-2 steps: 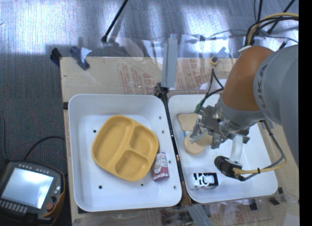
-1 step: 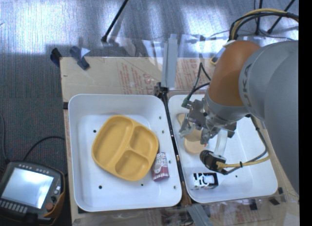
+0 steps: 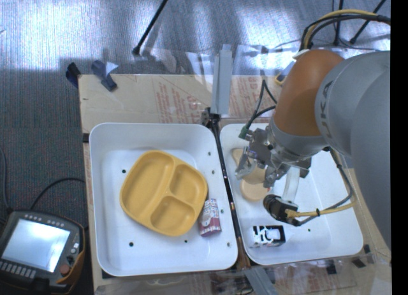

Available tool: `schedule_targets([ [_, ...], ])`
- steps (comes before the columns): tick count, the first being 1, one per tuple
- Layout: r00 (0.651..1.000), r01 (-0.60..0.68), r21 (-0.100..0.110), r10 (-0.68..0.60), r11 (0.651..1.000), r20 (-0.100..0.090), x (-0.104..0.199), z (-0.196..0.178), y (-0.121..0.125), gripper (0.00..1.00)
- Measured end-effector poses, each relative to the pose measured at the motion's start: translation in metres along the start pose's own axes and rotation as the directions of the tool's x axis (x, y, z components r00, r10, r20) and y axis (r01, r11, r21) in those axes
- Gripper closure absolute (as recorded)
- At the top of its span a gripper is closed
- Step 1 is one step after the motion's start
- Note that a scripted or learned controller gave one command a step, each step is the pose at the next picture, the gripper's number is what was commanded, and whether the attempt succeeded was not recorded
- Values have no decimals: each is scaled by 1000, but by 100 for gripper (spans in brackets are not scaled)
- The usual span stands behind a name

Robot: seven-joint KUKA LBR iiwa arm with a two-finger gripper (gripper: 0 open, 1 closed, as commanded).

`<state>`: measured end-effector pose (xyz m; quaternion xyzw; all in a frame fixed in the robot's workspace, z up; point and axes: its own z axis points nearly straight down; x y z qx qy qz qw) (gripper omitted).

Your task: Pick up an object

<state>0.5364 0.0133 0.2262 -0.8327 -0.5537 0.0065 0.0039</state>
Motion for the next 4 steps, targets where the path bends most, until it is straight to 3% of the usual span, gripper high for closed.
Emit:
schedule_targets([
  [1, 984, -177, -4, 177, 984, -5, -46, 5, 15, 100],
  [2, 985, -174, 1, 174, 985, -1, -46, -3, 15, 100],
  [3, 984, -181, -4, 181, 984, -4, -11, -2, -1, 100],
  [4, 984, -179, 2, 179, 984, 0, -11, -9, -1, 100],
])
